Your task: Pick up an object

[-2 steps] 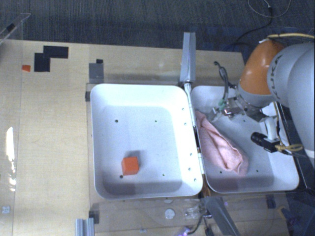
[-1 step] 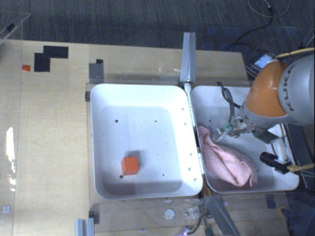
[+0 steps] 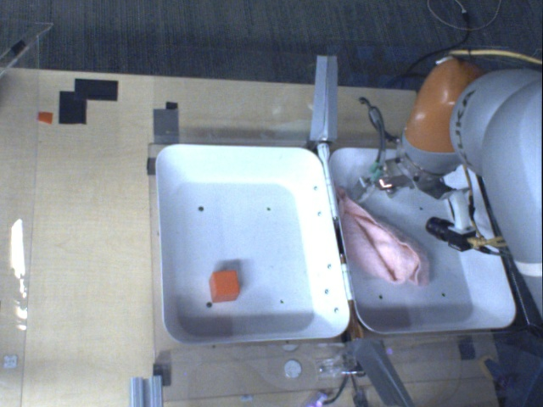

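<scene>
A wooden table [image 3: 85, 253] is seen from above at a slant, carrying two shallow white bins side by side.

Nearest the viewer, in the left bin [image 3: 178, 312], a small orange block [image 3: 225, 286] sits on the bin floor toward the near left corner, apart from the walls. A few small dark dots mark the floor of this bin around it.

In the right bin [image 3: 484, 308], a pink cloth [image 3: 379, 242] lies crumpled along the left side, close beside the wall that divides the two bins. It runs from the far left of the bin diagonally toward the middle, with its thicker bunched end nearer the viewer.

Farther back in the right bin, the gripper [image 3: 384, 179] hangs over the far part of the bin, just beyond the far end of the pink cloth. Its metal parts are small and cluttered here (wires and a black fitting crowd around them), so it cannot be told whether the fingers are open or closed, and nothing is seen between them.

Behind and to the right, the grey arm [image 3: 501, 117] comes in from the right edge, with its orange band [image 3: 441, 100] showing as a rounded shape above the wrist.

At the far left of the table, well away from the bins, lie a black stepped shape [image 3: 85, 98] and a tiny orange square [image 3: 45, 118]. Beyond the table is dark carpeted floor [image 3: 212, 15].
</scene>
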`<state>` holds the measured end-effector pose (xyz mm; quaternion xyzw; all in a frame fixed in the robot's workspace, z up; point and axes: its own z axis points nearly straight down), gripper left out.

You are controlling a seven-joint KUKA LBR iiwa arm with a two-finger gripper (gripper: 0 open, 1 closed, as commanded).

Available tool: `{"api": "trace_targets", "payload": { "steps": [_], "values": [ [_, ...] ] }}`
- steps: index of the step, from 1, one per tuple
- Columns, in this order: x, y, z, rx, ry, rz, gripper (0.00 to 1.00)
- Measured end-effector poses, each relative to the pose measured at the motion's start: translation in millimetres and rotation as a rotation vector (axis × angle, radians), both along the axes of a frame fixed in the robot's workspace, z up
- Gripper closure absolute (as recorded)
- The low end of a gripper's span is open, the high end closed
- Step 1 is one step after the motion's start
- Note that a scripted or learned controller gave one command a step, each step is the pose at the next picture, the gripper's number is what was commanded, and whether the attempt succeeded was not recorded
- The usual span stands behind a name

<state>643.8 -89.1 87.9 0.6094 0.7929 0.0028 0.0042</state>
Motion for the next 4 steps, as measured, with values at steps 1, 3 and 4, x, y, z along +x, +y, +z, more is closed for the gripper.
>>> {"api": "trace_targets", "payload": {
  "steps": [1,3,4],
  "values": [
    [-30,-49,80,-0.002,-0.002,0.027,0.0],
    [-104,-4,4,-0.005,-0.011,0.143,0.0],
    [-100,-2,17,-0.005,-0.02,0.146,1.0]
  ]
}}
